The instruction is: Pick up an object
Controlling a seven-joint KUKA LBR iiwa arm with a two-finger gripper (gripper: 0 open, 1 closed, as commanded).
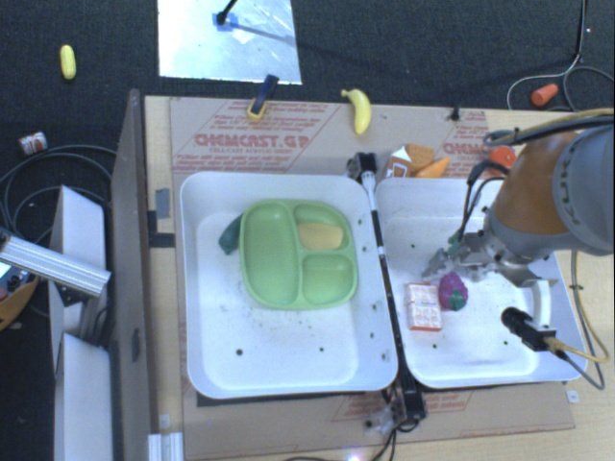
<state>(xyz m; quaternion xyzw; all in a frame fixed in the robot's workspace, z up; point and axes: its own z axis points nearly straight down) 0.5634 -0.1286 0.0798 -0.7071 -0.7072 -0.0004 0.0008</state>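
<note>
The claw (452, 260) is seen low in the right bin (480, 353), just above a purple object (453, 291) w/ a red-and-white box (423, 306) beside it; its opening can't be told, so a miss or box nudge is judged likely.

You are looking at an evenly lit scene, bright from overhead, with only soft, faint shadows. The two white bins (288, 373) run close to overexposed, and a reflective sheet (229, 25) on the far floor throws glare. Your picture is slightly soft and grainy throughout, the dark floor swallowing detail.
</note>
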